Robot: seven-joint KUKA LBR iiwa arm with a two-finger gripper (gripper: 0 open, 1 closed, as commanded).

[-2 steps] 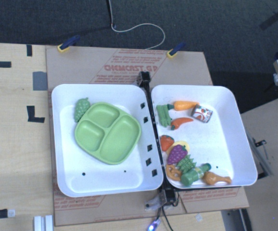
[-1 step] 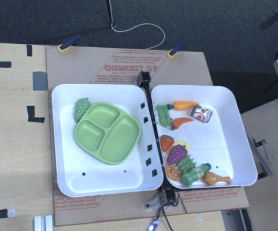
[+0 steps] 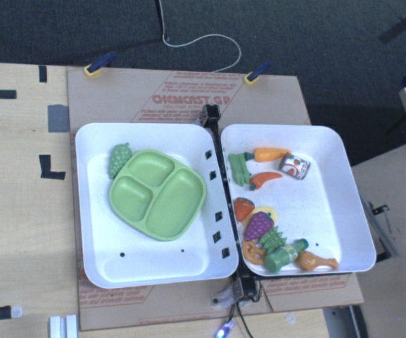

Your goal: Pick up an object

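Toy food pieces, the likely pick targets, lie untouched in the right white bin [image 3: 343, 189]: orange plastic carrot [image 3: 269, 153], small red-and-white can [image 3: 294, 166], purple grape bunch [image 3: 257, 225]. Gripper state cannot be told. Left bin [image 3: 93, 189] holds a green divided plate [image 3: 158, 196]. Picking seems not yet begun.
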